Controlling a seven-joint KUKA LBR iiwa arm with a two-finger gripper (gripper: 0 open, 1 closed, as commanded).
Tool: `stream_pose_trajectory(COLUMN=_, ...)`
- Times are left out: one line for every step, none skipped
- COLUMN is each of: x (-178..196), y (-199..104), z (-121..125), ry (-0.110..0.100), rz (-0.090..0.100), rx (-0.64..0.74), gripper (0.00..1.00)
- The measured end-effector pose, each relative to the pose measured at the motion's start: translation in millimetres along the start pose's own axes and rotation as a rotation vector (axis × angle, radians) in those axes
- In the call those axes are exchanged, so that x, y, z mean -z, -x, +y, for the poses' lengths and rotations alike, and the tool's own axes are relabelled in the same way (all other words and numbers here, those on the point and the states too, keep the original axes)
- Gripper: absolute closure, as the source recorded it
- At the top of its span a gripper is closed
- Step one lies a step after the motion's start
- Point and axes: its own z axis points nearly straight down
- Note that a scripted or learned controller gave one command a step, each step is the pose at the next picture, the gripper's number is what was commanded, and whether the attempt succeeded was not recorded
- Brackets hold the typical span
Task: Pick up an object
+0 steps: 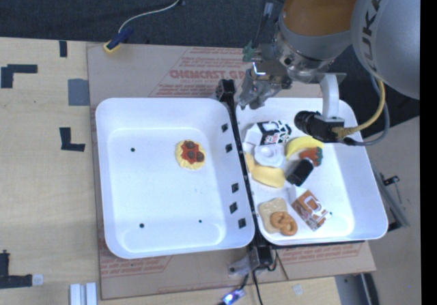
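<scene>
We see the gripper (pixel 256 92) poised over the right bin's (pixel 362 225) far corner, probably to drop onto the clustered toys, nearest the black-and-white carton (pixel 274 133), while 1 pizza toy (pixel 190 154) lies alone in the left bin (pixel 119 181); we cannot tell whether the gripper is released or clenched.

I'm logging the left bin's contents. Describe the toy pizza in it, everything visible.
The pizza is a small round toy, yellow at the rim with red topping and a few dark spots across the middle. It looks like plastic or rubber. It lies flat on the floor of the left bin, a little above and right of centre, apart from the walls. Nothing touches it; the gripper is over the divider's far end.
</scene>
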Motion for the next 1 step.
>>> stream_pose_trajectory(x=23.7, y=-58.9, z=-31.0, ry=0.0, rz=0.002, rx=0.002, gripper=1.0)
